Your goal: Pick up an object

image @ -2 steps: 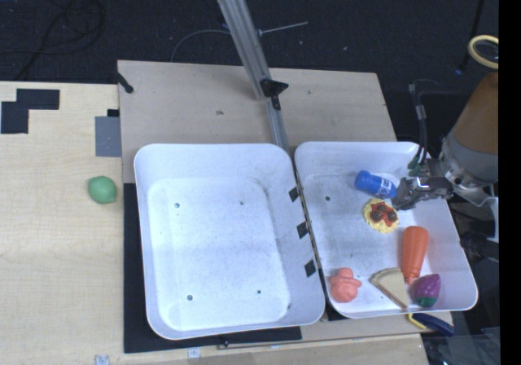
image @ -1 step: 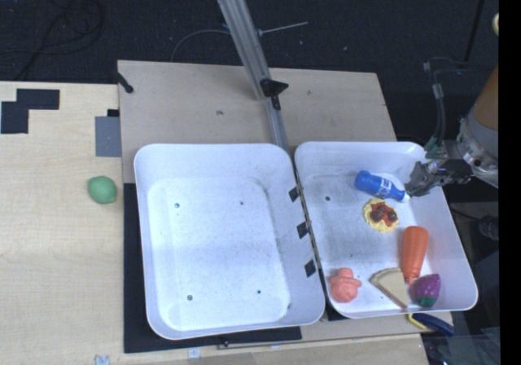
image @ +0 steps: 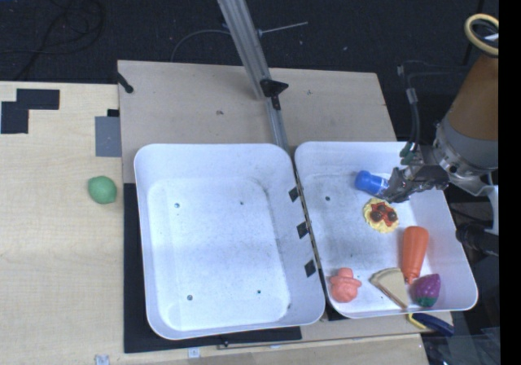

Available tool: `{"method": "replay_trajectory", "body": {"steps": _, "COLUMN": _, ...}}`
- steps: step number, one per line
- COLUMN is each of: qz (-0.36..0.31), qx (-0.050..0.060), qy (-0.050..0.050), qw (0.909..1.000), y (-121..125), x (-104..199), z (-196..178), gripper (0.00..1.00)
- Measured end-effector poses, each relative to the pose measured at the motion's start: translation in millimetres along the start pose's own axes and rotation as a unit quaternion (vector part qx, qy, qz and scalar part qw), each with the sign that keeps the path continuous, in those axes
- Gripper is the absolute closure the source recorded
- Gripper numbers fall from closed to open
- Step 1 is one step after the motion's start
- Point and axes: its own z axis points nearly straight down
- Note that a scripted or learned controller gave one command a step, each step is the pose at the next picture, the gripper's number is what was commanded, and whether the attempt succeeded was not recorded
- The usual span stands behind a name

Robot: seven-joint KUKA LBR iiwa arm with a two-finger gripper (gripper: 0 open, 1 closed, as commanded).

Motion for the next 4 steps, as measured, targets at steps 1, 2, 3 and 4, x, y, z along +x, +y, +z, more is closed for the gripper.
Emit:
{"method": "replay_trajectory", "body": {"steps": 1, "qz": 0.000, "qx": 0.000, "qy": 0.000, "qw": 1.0000, "y": -10.1, "x": 57.2, "z": -0.1, "gripper": 1.00}}
{"method": "replay_trajectory", "body": {"steps": 2, "qz": 0.000, "qx": 0.001, "qy": 0.000, "qw": 1.0000, "y": -9.8, "x": 103.6, "z": 5.2, "gripper": 1.00}}
{"method": "replay_trajectory", "body": {"steps": 3, "qz": 0.000, "qx": 0.001, "qy": 0.000, "qw": 1.0000, "y": -26.6, "x": 155.6, "z": 8.2, "gripper": 1.00}}
{"method": "replay_trajectory", "body": {"steps": 4, "qz": 0.000, "qx": 0.001, "qy": 0.000, "qw": 1.0000, "y": -32.7, "x": 194.8, "z": 24.9, "gripper": 1.00}}
